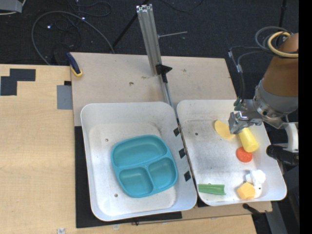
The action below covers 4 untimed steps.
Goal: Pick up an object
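My gripper [238, 126] hangs low over the far right part of the right bin [207, 157], on the grey arm with its orange band. It sits between a pale yellow flat piece [222, 129] on its left and a yellow cylinder [249, 140] on its right, close to both. A red-orange ball [244, 154] lies just in front of the cylinder. Nothing is visibly lifted off the bin floor.
A green strip [211, 189], an orange-yellow block [246, 190] and a white lump [257, 176] lie at the right bin's near edge. The left bin [97, 130] holds a teal divided plate [144, 165]. An aluminium post [148, 38] stands behind the bins.
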Each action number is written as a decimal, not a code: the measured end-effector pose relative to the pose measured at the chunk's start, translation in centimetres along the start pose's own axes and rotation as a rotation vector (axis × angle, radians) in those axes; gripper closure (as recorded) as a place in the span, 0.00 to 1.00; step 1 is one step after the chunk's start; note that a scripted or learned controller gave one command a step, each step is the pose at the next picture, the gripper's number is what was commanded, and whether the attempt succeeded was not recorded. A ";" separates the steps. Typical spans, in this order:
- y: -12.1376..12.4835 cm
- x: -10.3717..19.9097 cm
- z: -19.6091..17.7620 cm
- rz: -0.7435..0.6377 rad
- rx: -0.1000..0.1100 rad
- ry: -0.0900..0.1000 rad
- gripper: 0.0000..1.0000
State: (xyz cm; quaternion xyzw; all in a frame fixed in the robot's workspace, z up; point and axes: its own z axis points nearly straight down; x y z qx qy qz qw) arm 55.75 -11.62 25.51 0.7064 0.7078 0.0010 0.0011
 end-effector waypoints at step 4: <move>-0.3 21.8 0.9 -0.003 0.006 0.001 1.00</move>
